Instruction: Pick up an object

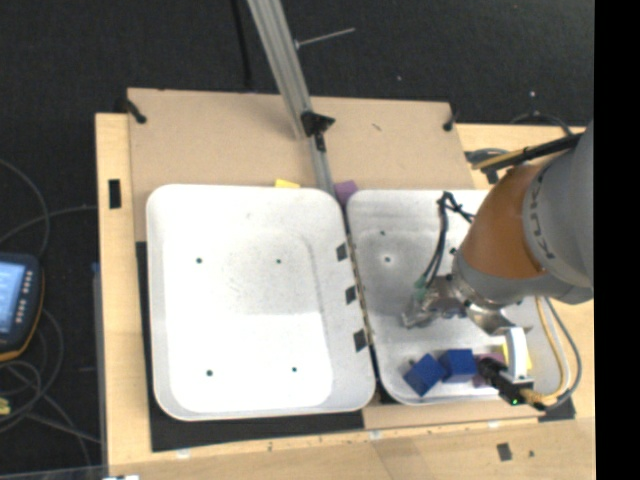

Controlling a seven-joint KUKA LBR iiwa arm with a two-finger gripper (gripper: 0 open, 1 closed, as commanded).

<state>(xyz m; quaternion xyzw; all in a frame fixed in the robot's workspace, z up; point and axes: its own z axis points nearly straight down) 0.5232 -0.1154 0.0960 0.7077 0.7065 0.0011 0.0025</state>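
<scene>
My gripper [417,311] hangs low over the middle of the right bin [395,228], with the arm's orange band [500,238] above it to the right. Two blue blocks lie near the bin's front edge: one [424,373] just below the gripper, and another [459,363] touching it on its right. Both blocks lie apart from the gripper, and nothing shows in its grasp.
The left bin [245,298] lies beside the right one, with a row of dark clips [354,293] along the shared rim. A slanted metal pole [285,58] rises behind the bins. A yellow scrap [287,183] and a purple piece [346,190] sit at the back rims.
</scene>
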